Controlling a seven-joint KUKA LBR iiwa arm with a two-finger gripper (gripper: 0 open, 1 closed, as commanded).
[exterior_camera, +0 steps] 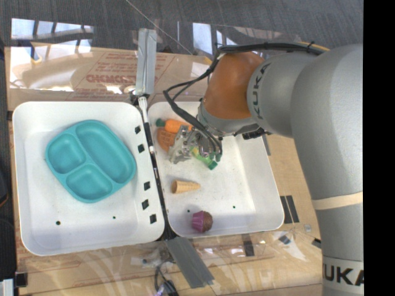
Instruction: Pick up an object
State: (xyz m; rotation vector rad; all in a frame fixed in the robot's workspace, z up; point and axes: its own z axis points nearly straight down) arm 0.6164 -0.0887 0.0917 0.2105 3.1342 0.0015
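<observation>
The gripper (185, 145) is low in the right bin (247, 190), at its upper left part, among an orange toy carrot (171, 127) and a green piece (212, 160). Whether its fingers are open or grip anything cannot be told. Below it lie an ice-cream cone toy (184, 186) and, nearer the front wall, a purple cupcake-like toy (201, 221). The left bin (37, 221) holds a teal divided plate (91, 160)

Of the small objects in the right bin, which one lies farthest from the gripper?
The purple object, near the front edge of the right bin. The cone lies between it and the gripper; the orange piece and green piece sit right beside the gripper.
</observation>
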